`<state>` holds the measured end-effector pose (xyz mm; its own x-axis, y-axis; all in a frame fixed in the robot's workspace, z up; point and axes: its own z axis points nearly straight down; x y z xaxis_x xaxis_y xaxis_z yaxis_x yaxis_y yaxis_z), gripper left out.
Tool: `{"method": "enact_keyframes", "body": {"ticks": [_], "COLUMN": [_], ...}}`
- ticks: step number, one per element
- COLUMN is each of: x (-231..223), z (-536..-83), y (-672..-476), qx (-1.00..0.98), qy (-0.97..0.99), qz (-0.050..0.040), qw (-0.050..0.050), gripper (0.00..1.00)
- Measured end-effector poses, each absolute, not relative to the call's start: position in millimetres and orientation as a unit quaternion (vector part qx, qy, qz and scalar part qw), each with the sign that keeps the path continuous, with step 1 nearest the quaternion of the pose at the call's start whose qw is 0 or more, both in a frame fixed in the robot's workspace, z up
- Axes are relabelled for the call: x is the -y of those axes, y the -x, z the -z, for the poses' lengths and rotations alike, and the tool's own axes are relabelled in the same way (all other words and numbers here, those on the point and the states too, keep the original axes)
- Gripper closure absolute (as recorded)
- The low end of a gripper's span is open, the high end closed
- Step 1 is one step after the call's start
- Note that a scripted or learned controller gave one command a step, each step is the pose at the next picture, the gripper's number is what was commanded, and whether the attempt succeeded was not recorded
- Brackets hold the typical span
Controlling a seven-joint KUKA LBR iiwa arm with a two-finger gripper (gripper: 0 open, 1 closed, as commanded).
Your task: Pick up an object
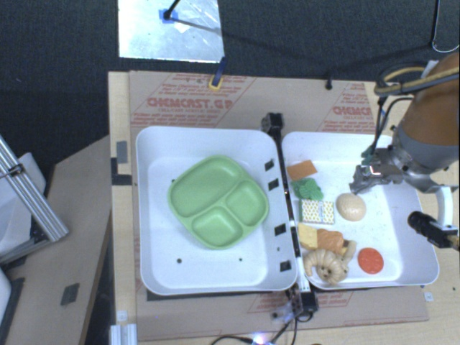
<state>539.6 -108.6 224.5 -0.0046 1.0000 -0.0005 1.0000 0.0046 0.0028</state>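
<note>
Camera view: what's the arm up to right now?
The KUKA arm reaches in from the right, its gripper over the right bin, just above a beige round item. Nothing shows between its fingers. Toy foods lie in that bin: a red disc, green broccoli. The left bin holds a green divided plate.

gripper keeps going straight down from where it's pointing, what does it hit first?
Probably the beige round object, just below the gripper in the right bin. Depth is unclear from this slanted view; it might meet bin floor beside it.

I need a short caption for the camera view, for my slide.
Gripper hovers above the beige round item in the right bin; green tray in the left bin.
</note>
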Motion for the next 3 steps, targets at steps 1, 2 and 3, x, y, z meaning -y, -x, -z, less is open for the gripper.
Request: {"method": "enact_keyframes", "body": {"ticks": [1, 2, 3], "x": [68, 60, 73], "z": [-215, -227, -234], "y": [-556.2, -553.3, -552.0], "qx": [-0.71, -0.71, -0.707], "qy": [-0.704, -0.705, -0.707], "qz": [-0.0011, -0.001, -0.0008], "qw": [0.001, 0.001, 0.001], "gripper": [1.0, 1.0, 1.0]}}
